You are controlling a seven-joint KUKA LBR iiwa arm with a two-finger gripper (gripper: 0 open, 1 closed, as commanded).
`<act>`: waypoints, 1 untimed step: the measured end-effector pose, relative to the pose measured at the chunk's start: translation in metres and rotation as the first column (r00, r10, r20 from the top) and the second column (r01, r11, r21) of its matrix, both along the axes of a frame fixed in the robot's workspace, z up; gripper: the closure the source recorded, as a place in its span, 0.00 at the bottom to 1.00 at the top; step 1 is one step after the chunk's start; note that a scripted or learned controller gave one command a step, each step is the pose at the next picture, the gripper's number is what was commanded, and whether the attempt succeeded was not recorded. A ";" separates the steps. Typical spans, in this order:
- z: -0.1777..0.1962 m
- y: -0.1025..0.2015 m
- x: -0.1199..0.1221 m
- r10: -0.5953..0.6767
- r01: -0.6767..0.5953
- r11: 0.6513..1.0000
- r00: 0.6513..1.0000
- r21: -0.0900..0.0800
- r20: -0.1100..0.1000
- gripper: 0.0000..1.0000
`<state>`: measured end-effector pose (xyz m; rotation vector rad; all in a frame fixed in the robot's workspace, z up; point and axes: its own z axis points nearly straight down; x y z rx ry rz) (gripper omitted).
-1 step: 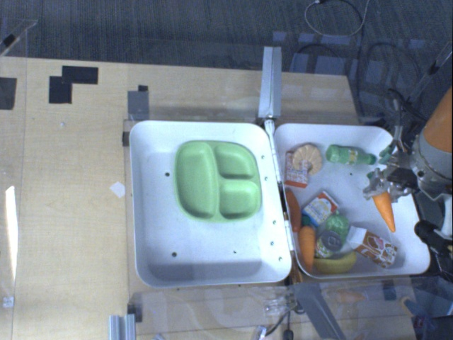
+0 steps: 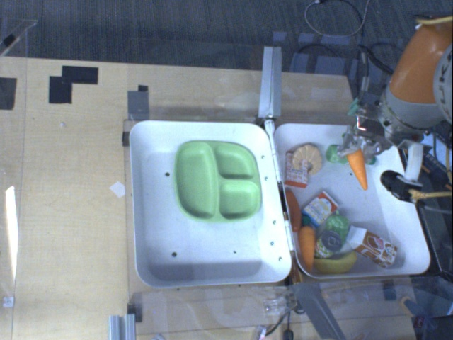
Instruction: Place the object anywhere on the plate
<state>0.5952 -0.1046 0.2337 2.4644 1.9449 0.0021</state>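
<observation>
While the gripper (image 2: 361, 146) sits clamped on a carrot (image 2: 358, 168) at three o'clock, the green plate (image 2: 216, 180) waits unfilled.

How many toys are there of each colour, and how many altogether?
Counted by main colour, as far as the view shows:
Orange: 3, carrot by the gripper, carrot, carrot stick
Green: 2, plate, can
Yellow: 1, banana
Tan: 1, bagel
Mixed print: 3, packets
Total: 10
</observation>
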 end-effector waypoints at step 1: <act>0.011 0.058 0.023 0.299 -0.299 0.954 0.954 -0.001 0.003 1.00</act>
